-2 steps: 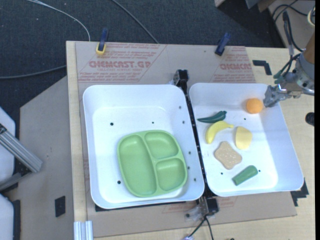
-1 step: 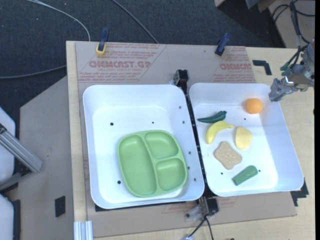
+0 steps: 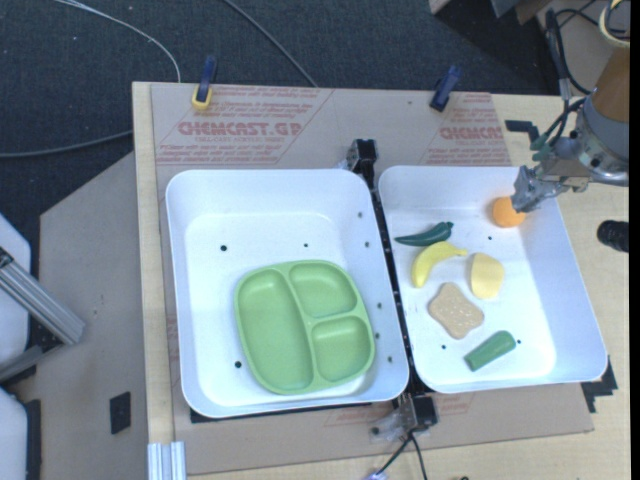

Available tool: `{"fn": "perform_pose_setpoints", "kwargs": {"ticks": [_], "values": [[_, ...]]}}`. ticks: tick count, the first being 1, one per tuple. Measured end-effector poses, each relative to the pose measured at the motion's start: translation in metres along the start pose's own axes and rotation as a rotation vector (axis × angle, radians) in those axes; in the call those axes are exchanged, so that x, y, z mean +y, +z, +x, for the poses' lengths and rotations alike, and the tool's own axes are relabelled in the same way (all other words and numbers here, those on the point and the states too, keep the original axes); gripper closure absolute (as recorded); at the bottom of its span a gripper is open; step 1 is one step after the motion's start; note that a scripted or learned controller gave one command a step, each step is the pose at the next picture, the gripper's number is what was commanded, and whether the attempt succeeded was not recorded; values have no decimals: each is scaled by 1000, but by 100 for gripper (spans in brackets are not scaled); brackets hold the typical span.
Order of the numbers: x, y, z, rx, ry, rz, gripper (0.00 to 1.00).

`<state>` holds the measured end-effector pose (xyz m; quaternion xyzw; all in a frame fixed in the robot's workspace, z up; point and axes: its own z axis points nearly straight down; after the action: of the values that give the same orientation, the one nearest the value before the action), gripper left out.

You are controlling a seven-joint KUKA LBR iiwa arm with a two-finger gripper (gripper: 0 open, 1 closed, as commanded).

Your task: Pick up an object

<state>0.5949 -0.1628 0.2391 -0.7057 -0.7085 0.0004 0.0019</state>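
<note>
One small round orange plastic fruit [image 3: 507,214] lies at two o'clock in the right white bin [image 3: 560,298], touching the tool [image 3: 528,190]. Risk, judged: smooth ball rolls away under off-centre contact.

Two white bins [image 3: 195,228] on tan board [image 3: 330,118] printed with red lettering. Left bin — pale green divided tray [image 3: 300,323]. Right bin — orange ball [image 3: 506,214] at 1 o'clock, dark green pepper [image 3: 425,234], yellow banana [image 3: 437,260], pale yellow lemon [image 3: 487,276], tan toast [image 3: 456,311], green block [image 3: 489,350] at 6 o'clock.
</note>
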Motion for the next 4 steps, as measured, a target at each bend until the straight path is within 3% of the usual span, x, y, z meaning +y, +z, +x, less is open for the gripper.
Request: {"fn": "perform_pose_setpoints", "kwargs": {"ticks": [4], "values": [[-32,-6,192,0,-2,1,100]]}}
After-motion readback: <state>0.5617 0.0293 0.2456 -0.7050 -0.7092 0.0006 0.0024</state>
